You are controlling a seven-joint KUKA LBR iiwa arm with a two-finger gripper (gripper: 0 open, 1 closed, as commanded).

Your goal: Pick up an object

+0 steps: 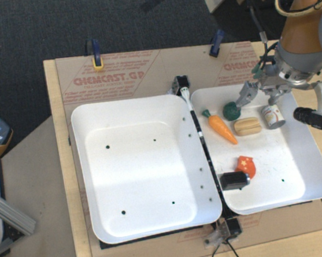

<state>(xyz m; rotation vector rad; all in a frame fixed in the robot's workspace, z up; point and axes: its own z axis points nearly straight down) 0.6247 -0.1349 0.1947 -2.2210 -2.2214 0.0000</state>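
Bright, even overhead light; slight softness.

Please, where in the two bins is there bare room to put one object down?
The left bin has bare floor wall to wall. In the right bin, the near right corner is bare, beside the red object. Around the carrot, bread roll and gripper it is crowded.

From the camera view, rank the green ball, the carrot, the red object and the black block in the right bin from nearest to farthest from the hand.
1. Green ball: just left of the hand, at a fingertip.
2. Carrot: further left, lying diagonally.
3. Red object: lower, mid-bin.
4. Black block: by the bin's near-left edge, touching the red object.
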